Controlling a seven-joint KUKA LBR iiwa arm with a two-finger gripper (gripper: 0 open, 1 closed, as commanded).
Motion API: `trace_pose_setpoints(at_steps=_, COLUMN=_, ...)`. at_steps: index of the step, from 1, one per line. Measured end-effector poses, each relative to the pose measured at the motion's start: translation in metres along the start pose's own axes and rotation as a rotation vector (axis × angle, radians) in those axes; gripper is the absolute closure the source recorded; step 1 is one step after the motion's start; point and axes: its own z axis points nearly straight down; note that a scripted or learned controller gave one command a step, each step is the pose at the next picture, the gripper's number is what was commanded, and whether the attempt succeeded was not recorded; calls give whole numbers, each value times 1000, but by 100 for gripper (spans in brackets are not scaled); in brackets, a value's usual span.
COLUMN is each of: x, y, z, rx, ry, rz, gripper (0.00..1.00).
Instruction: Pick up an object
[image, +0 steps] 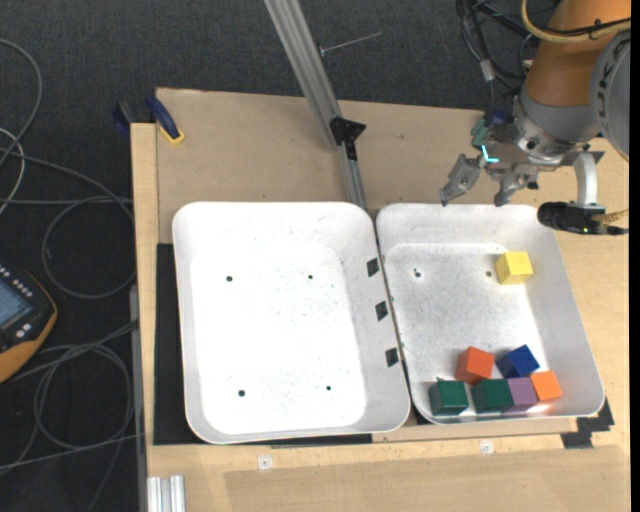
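Two white bins (200, 330) share your bench as the gripper (488, 187) hovers, fingers apparently spread and empty. Just below it lies the yellow block (514, 266): probably light, rigid and smooth, best pinched across opposite flat faces.

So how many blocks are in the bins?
7, all in the right bin: yellow alone up top; red, blue, orange, purple and two green clustered at the bottom.
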Motion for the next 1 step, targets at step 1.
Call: trace_pose_setpoints(at_steps=1, x=0, y=1, z=-3, rx=-5, ry=-2, rz=-1, gripper=0)
